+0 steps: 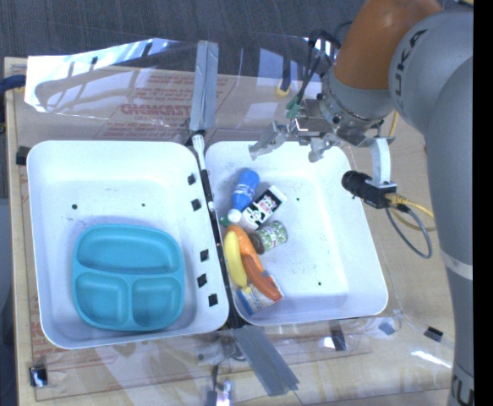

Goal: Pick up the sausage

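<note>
The orange-brown sausage [263, 281] lies in the right bin [347, 252], near its front-left corner, against a yellow banana [234, 259]. My gripper [290, 149] hangs over the back edge of that bin, well behind the sausage. Its fingers are spread open with nothing between them.
Also in the right bin, between gripper and sausage, are a blue bottle [244, 188], a black-and-white carton [265, 206] and a green can [270, 237]. The left bin [52, 184] holds a teal divided plate [129, 276]. A cable [407, 218] loops at the right bin's right side.
</note>
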`<state>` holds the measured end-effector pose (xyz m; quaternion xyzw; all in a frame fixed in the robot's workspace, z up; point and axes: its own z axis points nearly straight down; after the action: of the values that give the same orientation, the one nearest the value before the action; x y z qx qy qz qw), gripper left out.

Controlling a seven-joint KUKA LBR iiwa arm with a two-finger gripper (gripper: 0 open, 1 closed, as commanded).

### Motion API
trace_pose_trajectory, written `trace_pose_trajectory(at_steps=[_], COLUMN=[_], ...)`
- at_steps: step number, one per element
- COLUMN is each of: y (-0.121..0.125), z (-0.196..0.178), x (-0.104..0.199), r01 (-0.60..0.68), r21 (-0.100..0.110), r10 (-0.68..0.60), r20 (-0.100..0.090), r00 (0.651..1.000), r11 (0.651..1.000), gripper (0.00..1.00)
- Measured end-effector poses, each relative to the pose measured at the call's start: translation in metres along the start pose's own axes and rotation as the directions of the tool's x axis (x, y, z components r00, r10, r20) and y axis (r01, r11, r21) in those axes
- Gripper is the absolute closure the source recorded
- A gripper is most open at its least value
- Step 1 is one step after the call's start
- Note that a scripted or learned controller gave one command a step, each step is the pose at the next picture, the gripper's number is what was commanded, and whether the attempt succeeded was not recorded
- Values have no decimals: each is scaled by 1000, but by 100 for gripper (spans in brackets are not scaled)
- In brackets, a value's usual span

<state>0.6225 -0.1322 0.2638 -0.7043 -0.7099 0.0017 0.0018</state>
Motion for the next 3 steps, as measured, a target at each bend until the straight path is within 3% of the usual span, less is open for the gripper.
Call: trace_pose_trajectory(at_steps=[1,2,3], y=[-46,-105,-104], z=[101,167,156], x=[-18,-3,-4], r01=[41,116,121], r21=[0,-15,-18], r10=[-41,-116,-121], r20=[0,7,9], r00=[999,993,993], r11=[999,993,993], gripper=[0,0,100])
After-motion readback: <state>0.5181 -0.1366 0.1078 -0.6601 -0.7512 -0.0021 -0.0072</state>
